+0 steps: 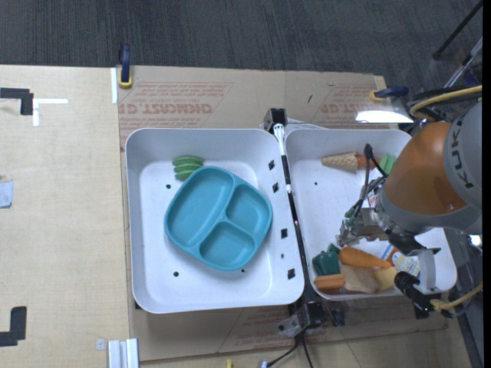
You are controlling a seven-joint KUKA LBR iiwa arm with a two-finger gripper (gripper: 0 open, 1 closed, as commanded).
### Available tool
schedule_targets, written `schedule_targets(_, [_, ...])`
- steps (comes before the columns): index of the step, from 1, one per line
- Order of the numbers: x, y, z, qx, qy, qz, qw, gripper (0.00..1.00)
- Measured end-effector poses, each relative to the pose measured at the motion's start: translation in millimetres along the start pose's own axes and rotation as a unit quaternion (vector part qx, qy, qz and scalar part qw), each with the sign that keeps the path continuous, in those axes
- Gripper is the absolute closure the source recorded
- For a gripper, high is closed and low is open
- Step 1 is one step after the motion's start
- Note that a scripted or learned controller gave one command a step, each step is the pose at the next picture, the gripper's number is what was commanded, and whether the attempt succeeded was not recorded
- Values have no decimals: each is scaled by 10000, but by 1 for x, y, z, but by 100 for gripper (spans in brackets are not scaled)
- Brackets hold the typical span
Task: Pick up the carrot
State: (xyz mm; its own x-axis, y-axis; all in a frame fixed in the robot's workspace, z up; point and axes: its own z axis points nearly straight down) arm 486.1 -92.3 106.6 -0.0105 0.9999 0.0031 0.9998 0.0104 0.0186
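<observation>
**Arm low over the right bin, carrot lying beside it**

From where I stand the grey arm (430, 179), with its orange band, reaches in from the right and hangs over the right bin (307, 205). Its tool (354, 225) is down near the bin floor, in the lower half, but the wrist covers it too much for me to tell how it is set.

The carrot (364, 257) lies just below the tool, near the bin's front wall, slanting from upper left to lower right. Whether the tool touches it I cannot tell. Right beside the carrot sits a dark green piece (327, 262), and in front of it a reddish sausage-like item (330, 283) and a pale tan lump (364, 278), all crowded together in the front corner. An ice-cream cone (341, 160) lies on its side near the back wall.

In the left bin (142, 228) a blue divided plate (219, 217) rests at a tilt, with a green pea pod (187, 165) touching its back edge. The bench (57, 221) is light wood.
</observation>
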Motion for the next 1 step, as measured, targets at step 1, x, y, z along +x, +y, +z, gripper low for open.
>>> schedule_targets(1, [0,-1,1,9,1,-4,10000,0])
